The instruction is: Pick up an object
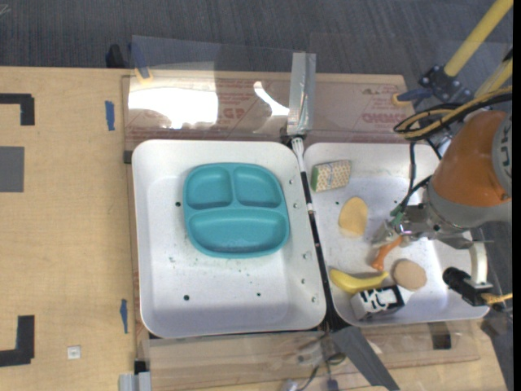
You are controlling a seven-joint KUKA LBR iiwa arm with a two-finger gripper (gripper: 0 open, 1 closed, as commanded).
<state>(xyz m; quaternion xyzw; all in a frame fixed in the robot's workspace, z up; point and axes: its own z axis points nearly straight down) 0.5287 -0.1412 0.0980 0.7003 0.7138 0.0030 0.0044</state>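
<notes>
Black-white item (381,299) at right bin's front edge w/ banana (358,280); fingers (396,228) over carrot (383,253), state unclear.

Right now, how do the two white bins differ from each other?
The left bin holds a single teal divided plate; the right bin holds several small things: a banana, a carrot, a tan round piece, a brown oval. The arm reaches over the right bin, not the left. Both are shallow, white and sit side by side.
</notes>
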